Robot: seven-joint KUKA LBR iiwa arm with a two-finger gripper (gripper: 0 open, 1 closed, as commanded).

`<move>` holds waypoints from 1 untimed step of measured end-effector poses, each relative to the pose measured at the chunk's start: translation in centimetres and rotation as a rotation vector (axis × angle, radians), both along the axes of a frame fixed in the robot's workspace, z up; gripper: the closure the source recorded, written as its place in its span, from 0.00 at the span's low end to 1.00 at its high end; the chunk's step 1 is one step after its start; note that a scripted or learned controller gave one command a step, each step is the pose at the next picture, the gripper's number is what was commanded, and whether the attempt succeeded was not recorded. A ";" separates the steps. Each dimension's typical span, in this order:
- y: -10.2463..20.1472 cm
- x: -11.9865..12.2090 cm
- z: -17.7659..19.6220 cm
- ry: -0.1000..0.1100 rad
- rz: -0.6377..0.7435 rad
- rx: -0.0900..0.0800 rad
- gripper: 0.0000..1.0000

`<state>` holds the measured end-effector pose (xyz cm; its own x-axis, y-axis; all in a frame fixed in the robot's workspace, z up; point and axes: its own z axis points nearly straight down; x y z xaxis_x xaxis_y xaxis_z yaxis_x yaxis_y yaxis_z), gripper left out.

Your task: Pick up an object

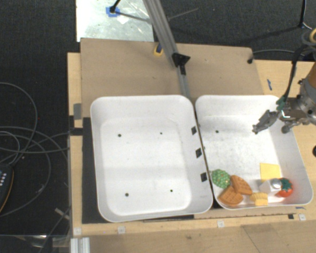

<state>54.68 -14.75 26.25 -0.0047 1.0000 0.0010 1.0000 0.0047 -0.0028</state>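
Note:
The right bin (237,107) holds a cluster of small objects along its near edge. They are a green knobbly piece (220,178), two orange waffle-like pieces (241,185) (230,196), a yellow square block (270,171), a small yellow piece (259,198), a white and grey item (271,186) and a red and green item (285,188). My gripper (270,130) hangs over the right bin's far right part, well above and behind the cluster. It is open, with nothing between its fingers.
The left bin (142,107) lies beside the right one, joined by black clips (198,152). A slanted grey pole (163,25) crosses the bench behind the bins. Cables lie on the floor at left.

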 end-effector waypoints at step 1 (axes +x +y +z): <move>0.0 0.1 0.2 -0.004 -0.001 -0.001 0.00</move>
<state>54.76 -14.77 26.47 -0.0035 1.0000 0.0002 1.0000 0.0035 0.0017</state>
